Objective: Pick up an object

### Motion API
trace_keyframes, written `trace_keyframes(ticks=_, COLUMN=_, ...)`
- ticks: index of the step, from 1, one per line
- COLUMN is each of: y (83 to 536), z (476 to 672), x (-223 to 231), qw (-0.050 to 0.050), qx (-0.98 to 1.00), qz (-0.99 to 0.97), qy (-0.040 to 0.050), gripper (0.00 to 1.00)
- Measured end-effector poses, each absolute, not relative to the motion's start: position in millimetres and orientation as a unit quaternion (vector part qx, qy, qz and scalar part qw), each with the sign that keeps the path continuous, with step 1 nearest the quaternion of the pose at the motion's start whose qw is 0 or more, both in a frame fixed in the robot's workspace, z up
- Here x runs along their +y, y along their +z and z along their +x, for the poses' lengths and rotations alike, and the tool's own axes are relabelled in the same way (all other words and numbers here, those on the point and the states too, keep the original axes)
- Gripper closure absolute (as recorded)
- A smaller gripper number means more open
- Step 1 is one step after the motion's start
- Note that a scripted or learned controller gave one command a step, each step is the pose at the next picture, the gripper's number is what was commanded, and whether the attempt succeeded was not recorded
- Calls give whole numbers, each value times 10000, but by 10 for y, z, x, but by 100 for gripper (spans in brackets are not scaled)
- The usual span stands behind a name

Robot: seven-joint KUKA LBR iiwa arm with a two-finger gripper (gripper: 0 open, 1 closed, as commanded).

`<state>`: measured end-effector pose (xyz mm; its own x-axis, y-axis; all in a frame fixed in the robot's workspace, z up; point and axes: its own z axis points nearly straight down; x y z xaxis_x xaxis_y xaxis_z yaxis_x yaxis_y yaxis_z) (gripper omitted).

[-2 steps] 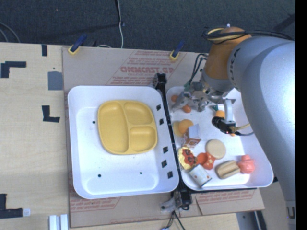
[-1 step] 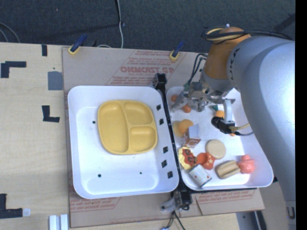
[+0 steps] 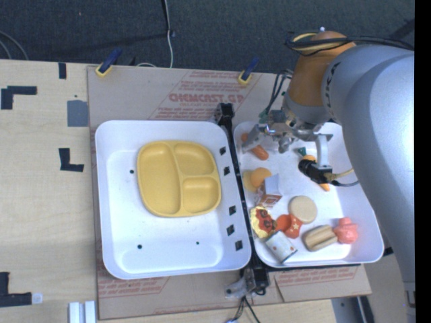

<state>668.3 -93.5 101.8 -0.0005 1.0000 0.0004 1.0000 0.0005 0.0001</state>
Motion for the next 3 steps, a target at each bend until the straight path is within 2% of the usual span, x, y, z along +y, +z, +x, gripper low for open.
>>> trace_keyframes(ticks=1, y=846, z=6675, x=-1026, qw=11, qx=-7075, qz=-7068, qy=17, gripper=0)
trace_keyframes(ticks=2, y=949, z=6666, x=-1013, qw=47, qx=-7078, qz=-7063, qy=33, gripper=100)
trace_keyframes(ticks=3, y=1901, z=5999, x=-140, qw=-4, qx=-7102, qz=-7040, qy=-33, gripper=100)
